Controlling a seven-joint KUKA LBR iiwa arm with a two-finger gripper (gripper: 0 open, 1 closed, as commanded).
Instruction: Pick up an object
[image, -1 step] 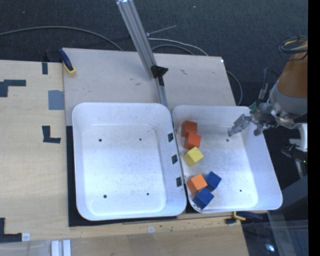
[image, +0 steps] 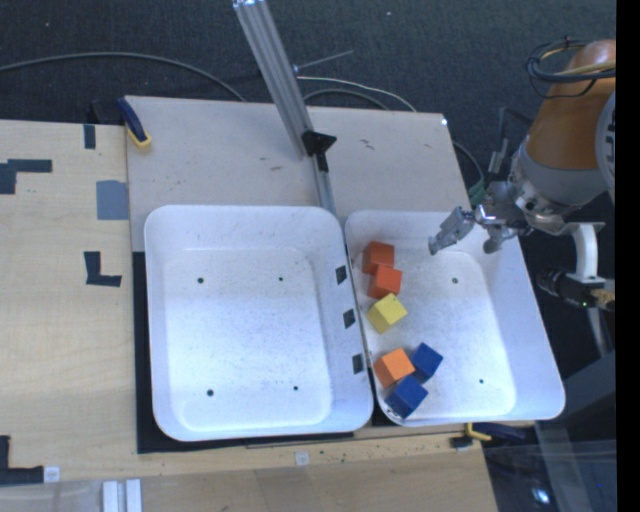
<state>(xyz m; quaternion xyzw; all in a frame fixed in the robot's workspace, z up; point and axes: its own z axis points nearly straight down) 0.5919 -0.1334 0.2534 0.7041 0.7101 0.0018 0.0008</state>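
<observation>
Camera view | gripper (image: 468, 232) over right bin's (image: 520, 340) far edge, finger spread unclear | advice: descend squarely on yellow block (image: 387, 312), clear of orange blocks (image: 380, 267).

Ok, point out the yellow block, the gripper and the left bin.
yellow block (image: 387, 313): camera view, its top face.
gripper (image: 468, 230): camera view, midway between its fingertips.
left bin (image: 152, 300): camera view, its left rim.
</observation>
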